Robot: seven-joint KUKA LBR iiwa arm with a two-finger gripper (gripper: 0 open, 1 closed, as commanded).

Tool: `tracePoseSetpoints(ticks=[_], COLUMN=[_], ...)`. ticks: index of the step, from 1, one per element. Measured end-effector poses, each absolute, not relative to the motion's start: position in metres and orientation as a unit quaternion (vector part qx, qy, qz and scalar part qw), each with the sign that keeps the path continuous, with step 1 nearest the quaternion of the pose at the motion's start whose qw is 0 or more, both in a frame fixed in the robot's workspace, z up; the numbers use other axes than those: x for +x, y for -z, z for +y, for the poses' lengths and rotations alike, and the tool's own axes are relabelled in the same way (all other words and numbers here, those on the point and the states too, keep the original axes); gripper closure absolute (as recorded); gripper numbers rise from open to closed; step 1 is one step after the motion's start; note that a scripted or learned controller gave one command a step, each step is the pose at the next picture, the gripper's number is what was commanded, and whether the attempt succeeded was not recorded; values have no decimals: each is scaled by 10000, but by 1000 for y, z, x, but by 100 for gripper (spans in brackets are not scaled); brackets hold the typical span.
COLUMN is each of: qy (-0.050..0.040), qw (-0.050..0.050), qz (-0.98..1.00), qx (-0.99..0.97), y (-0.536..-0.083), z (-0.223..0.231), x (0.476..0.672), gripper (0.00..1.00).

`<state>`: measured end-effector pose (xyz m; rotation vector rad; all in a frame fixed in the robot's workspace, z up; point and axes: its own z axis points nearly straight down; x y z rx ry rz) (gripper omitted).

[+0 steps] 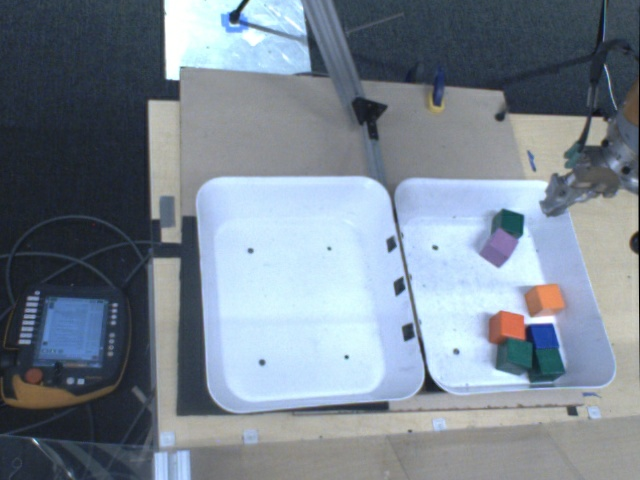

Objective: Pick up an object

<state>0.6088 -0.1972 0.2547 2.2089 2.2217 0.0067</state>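
My fingers (pixel 556 200), state unclear, hover at right edge; I'd descend squarely over the purple block (pixel 497 247).

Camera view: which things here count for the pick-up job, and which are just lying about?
For the job:
gripper
green block
purple block
orange blocks
blue block
right bin

Lying about:
left bin
pendant
clamp
pole
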Motion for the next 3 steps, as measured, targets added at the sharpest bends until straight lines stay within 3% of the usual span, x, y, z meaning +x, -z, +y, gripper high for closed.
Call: tracePoseSetpoints(ticks=[1, 3], qy=[-20, -12], qw=[39, 6], qz=[7090, 7107], qx=[7052, 7034], y=[-304, -301], z=[-197, -99], x=[611, 630], gripper=[100, 100])
